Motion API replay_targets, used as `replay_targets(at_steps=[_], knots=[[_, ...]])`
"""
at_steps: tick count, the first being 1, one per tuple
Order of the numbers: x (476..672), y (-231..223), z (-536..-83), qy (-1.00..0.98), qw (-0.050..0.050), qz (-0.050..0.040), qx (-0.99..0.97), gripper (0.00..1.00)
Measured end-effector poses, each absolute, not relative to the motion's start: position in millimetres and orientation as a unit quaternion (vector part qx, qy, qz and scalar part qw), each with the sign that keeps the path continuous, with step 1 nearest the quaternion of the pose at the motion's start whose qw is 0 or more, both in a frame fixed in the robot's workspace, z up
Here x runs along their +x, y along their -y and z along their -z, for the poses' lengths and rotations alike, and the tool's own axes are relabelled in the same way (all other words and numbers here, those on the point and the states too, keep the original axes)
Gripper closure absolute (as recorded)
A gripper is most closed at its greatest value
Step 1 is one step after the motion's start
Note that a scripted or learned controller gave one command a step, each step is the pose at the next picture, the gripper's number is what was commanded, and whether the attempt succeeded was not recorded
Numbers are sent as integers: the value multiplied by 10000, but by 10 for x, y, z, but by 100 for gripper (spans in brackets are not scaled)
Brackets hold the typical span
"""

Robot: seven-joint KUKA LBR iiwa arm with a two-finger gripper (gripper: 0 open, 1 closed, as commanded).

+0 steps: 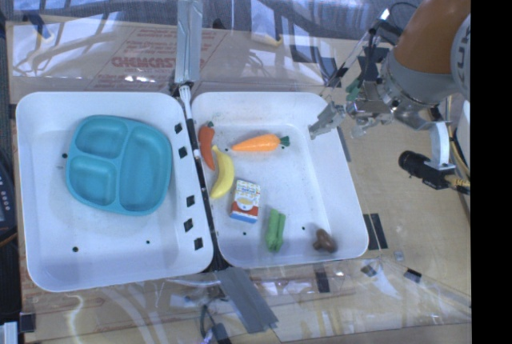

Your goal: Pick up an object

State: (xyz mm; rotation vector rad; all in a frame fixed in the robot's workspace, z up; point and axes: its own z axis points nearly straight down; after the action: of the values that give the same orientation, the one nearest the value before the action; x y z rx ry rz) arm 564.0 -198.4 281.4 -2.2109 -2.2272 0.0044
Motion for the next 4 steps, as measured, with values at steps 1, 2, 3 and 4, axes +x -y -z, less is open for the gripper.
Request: replay_targets(at_steps=[1,2,3,4], knots=[[6036,1461,-1904,7747,24,-14,-6323,0],[6213,1213,-1133,7982,-107,52,-6022,0],[6174,1549,-1537,7997,0,-5,-6005,0],[6381,2052,-1901,8220,-8,-4,-5695,0]])
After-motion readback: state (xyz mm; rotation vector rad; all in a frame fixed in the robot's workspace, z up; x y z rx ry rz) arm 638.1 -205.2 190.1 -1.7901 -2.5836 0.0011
